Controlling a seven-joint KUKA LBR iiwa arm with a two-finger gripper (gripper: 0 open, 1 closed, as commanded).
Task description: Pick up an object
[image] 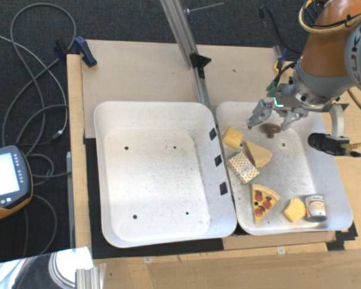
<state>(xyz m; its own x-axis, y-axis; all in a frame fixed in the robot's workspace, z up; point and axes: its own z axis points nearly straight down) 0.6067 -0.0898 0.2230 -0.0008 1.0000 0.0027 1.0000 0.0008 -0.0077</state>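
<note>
Below open hand (271,117), nearby: cheese wedge (258,153).

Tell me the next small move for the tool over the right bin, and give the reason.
Probably lower the tool onto the small brown object lying just beneath it on the right bin. The open fingers hold nothing, and that object sits apart from the yellow block and cheese wedge, so it looks the easiest pick.
</note>
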